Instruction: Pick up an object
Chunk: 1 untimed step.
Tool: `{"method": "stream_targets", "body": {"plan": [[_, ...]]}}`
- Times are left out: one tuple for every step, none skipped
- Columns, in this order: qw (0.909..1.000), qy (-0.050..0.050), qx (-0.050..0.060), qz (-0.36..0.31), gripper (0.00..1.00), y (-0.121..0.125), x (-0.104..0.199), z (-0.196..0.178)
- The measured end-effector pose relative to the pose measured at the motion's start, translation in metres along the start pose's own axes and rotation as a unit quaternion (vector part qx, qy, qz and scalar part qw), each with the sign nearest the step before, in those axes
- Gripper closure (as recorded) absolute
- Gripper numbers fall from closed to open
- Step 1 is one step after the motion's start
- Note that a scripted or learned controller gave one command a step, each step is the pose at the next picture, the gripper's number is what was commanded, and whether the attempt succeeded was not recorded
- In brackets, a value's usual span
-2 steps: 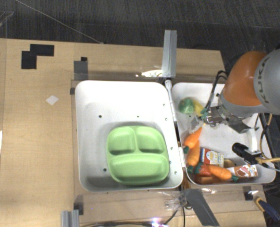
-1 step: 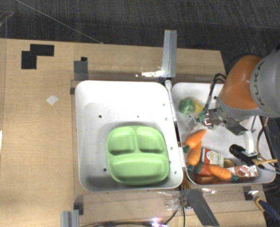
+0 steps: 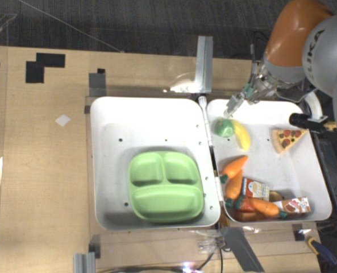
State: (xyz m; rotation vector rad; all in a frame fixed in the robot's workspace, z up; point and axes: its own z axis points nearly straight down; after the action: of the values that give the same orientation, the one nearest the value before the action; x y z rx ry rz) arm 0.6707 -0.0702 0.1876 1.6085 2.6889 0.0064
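I take the metal divider (image 3: 209, 147) between the two bins as my landmark. Left of it I see the left bin (image 3: 108, 118) on the tabletop (image 3: 37, 169), and in this bin a green compartment tray (image 3: 165, 185) lies flat, near the divider, in the part close to me.

Just right of the divider, in the right bin (image 3: 270, 110), a small green round object (image 3: 223, 128) touches a yellow banana (image 3: 242, 136). The claw (image 3: 232, 104) hangs just above the green object, at the far side of it; its tips look narrow, and I see nothing between them.

Further along the divider toward me lie two carrots (image 3: 234, 166), then a juice carton (image 3: 256, 189), and a third carrot (image 3: 263, 207) beside a second carton (image 3: 295, 206). A pizza slice (image 3: 286, 138) rests well right of the divider, near the bin's right wall.
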Motion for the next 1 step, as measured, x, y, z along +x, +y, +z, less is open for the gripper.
{"method": "stream_targets", "body": {"plan": [[0.9997, 0.001, 0.0, -0.024, 0.0, -0.0221, -0.0112, 0.0929]]}}
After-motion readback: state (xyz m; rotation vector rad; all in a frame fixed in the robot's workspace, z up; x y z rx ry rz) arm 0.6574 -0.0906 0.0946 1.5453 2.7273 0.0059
